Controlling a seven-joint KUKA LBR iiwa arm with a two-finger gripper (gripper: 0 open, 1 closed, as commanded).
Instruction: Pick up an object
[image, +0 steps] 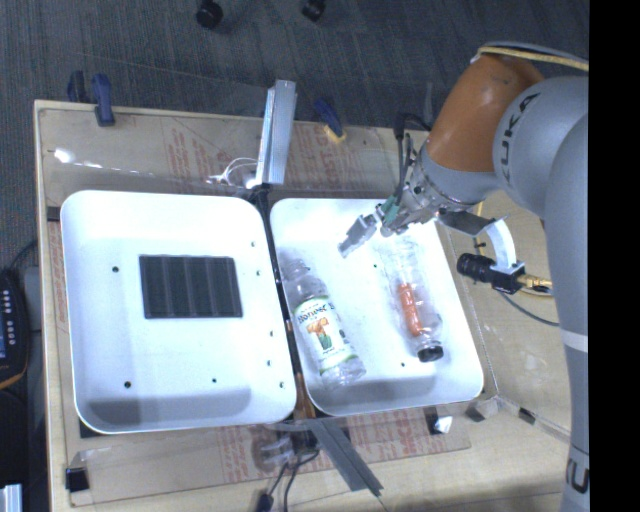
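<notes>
Two clear plastic bottles lie in the right bin (460, 375). One has a white, green and orange label (324, 330) and lies along the bin's left side. The other has orange contents and a black cap (415, 305) and lies toward the right side, cap pointing to the front. My gripper (378, 228) hangs over the back of the right bin, just behind the far end of the orange bottle. It is open, and I see nothing between its fingers.
The left bin (90, 300) holds a flat dark ribbed rectangle (190, 286) near its middle. A metal bar (275, 135) stands at the back between the bins. Blue clamps (100, 95) grip the bench's back edge.
</notes>
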